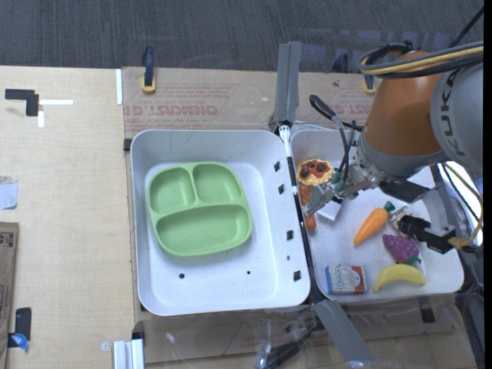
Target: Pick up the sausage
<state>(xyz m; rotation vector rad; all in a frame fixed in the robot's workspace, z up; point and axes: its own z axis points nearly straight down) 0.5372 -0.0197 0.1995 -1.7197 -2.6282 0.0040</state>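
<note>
Nearest the camera in the right bin point(453, 283) lie a small carton point(345, 278) and a toy banana point(399, 276), with a purple bunch of grapes point(400, 246) just behind the banana. Farther back a toy carrot point(371, 225) lies tilted. The sausage point(309, 208) sits against the right bin's left wall, a reddish-orange piece standing roughly upright (its upper end is hidden by the gripper point(326, 198), so its full shape is hard to make out). The gripper is low over it; whether its jaws are apart or closed cannot be told, since the arm point(407, 121) blocks much of it. Behind it lies a small pizza slice point(314, 171). The left bin point(146, 229) holds a green divided plate point(200, 207).
</note>
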